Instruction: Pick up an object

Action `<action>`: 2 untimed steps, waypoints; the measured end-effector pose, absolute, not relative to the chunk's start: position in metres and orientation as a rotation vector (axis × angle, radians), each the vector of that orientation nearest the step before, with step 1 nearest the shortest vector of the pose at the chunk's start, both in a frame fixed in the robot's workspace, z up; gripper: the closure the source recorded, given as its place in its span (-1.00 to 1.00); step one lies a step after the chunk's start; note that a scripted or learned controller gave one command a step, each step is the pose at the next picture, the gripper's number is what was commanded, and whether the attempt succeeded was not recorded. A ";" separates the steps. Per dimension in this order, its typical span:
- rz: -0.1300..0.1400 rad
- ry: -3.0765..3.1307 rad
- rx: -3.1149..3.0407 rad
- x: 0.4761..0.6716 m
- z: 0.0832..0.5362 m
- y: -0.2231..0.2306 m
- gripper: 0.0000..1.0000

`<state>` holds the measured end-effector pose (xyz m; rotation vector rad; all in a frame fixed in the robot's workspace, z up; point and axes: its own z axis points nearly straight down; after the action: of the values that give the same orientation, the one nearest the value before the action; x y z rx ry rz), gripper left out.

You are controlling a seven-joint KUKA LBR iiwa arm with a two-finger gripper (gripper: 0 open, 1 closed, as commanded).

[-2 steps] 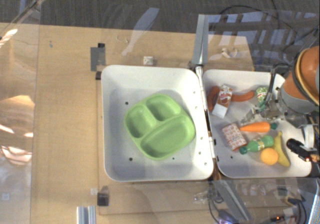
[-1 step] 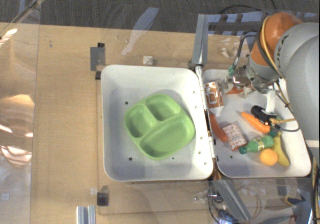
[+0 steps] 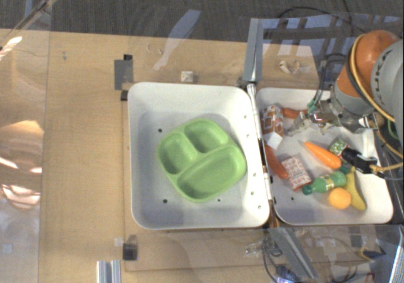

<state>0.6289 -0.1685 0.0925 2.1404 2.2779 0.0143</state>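
1. Across the right bin [image 3: 379, 215] lie the candidates: a carrot [image 3: 322, 155], an orange ball [image 3: 339, 198], a yellow banana [image 3: 355, 192], a green bottle [image 3: 327, 183] and a red-patterned packet [image 3: 295, 170].
2. Above the bin's far end hovers the end effector [image 3: 314, 115], near small packets; whether it is open or closed, I cannot tell.
3. The carrot looks the best choice, lying apart from its neighbours; descend straight and grip across its width.
4. Beside it, the left bin [image 3: 142, 149] holds a green divided plate [image 3: 201, 159].
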 end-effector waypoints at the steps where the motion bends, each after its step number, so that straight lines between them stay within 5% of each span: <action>1: 0.013 2.224 2.193 0.581 0.093 -0.208 -1.00; 2: 0.021 2.219 2.181 0.585 0.107 -0.208 1.00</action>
<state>0.5846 -0.2079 0.1068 2.1813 2.2192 0.0209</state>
